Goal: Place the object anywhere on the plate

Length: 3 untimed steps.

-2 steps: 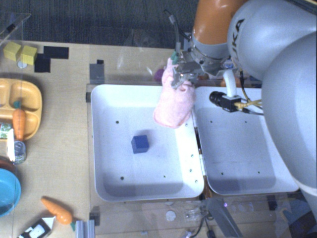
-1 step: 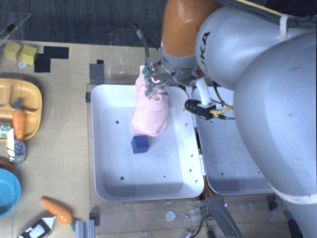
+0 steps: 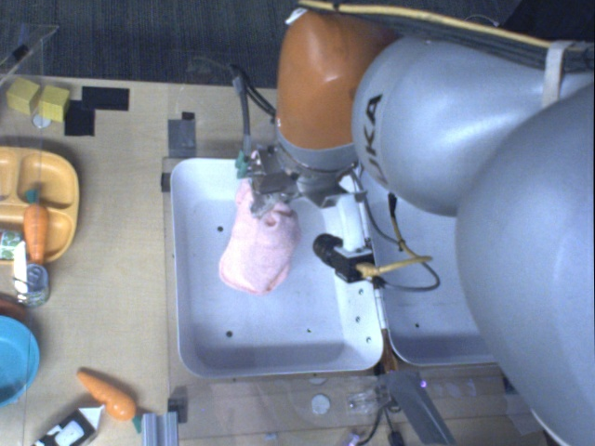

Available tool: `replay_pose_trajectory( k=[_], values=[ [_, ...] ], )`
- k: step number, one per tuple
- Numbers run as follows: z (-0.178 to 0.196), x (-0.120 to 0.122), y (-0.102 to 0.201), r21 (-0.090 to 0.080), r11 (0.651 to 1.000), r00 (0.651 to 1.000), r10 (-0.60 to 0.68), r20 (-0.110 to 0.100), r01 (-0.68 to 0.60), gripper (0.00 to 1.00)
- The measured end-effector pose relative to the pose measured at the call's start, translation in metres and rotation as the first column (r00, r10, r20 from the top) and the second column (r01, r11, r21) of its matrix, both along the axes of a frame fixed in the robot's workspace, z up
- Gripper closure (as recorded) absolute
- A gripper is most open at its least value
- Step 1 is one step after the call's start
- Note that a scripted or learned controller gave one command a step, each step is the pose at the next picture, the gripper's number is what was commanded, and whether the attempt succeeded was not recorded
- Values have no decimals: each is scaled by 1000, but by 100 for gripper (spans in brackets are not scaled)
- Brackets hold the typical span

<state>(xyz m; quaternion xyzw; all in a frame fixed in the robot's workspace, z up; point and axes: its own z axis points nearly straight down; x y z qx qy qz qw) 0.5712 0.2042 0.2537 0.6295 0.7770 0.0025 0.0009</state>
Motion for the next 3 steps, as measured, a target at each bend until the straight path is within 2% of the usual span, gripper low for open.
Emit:
replay_pose_trajectory(
  k=[1, 2, 3],
  values=[
    [15, 22, -61, -3, 996, 996, 87, 2, -87, 100],
    [-92, 15, 15, -3, 1000, 1000, 2, -6, -2, 100],
    [-51, -9, -62, -2, 999, 999, 49, 1, -49, 100]
  ],
)
